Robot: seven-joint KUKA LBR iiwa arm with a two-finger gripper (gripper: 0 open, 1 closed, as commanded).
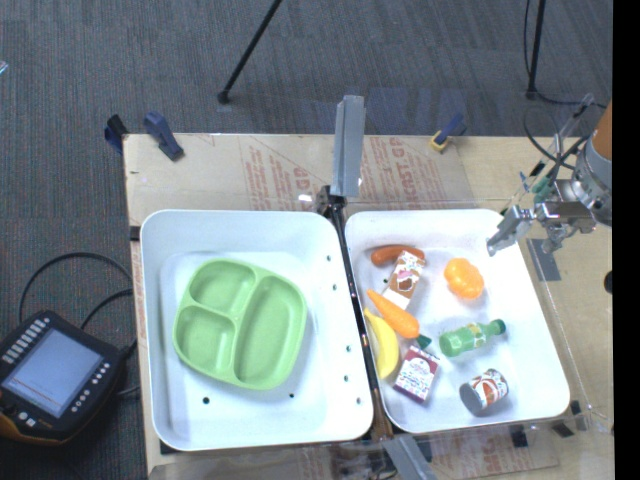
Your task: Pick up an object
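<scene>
Orange pepper (pixel 464 278) looks like the likeliest pick, judging only by how close it sits: it lies in the right bin (pixel 520 368), upper middle, w/ bare white floor on all sides, touching nothing. Gripper (pixel 505 234) hangs over the bin's upper right corner, near the rim, reaching in from the right; can't tell from this slant whether it's spread or pressed together, and nothing visible is held in it. From the gripper the pepper lies down and to the left in the camera view, near but apart, so the coming move would prob. be a short shift that way plus a descent. Pepper is squat and roundish, no clear long axis, so wrist angle shouldn't matter much. Other stuff further off: sausage (pixel 397 255) and a small carton (pixel 404 275) to the pepper's left, touching each other; carrot (pixel 394 314) lying diagonally, w/ a banana (pixel 381 342) just below it near the bin's left wall; green bottle (pixel 471 337) lying on its side, long axis roughly left-right; 2nd carton (pixel 417 375) and a can (pixel 485 390) near the bottom edge. Left bin (pixel 160 258) holds a green divided plate (pixel 240 323), well apart from the gripper.
</scene>
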